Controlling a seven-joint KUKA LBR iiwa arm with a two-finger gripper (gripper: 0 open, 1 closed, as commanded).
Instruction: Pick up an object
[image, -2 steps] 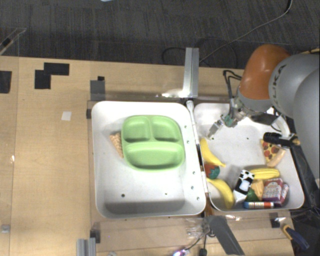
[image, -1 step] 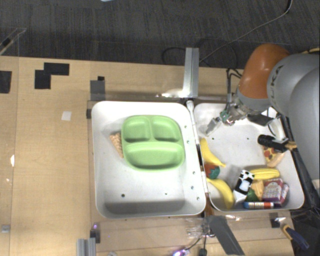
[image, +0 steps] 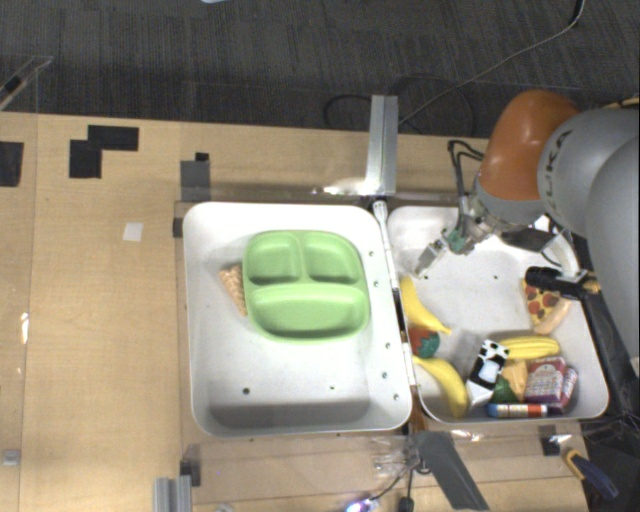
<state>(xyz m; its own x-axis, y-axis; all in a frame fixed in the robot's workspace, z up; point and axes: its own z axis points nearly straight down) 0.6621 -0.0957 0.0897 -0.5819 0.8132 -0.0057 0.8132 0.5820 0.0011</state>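
On the bench (image: 90, 300), two shallow white bins side by side.

Left bin (image: 290, 410): one green divided plate (image: 303, 283), three compartments, lying flat toward the far half of the bin. One tan waffle-textured piece (image: 233, 288) just beside the plate's left edge, partly under it.

Right bin (image: 480, 290): one banana (image: 420, 310) against the left wall, curved; a second banana (image: 447, 385) nearer the front left corner; a small green and red item (image: 427, 345) between the two, too small to name. One pizza slice (image: 546, 305) toy near the right wall. One yellow banana-shaped piece (image: 530, 348) below the pizza slice. One black-and-white small object (image: 487, 364) beside it. One red packaged item (image: 548, 383) in the front right corner, with a marker-like stick (image: 517, 409) lying along the front wall.

Arm (image: 590, 170): grey with orange band (image: 520, 145), entering from the right over the far part of the right bin. Gripper (image: 432, 255) low over the bin's bare far-left floor, pointing toward the left wall, fingers slightly apart with nothing between them. Nearest object: the first banana, apart from the fingertips.
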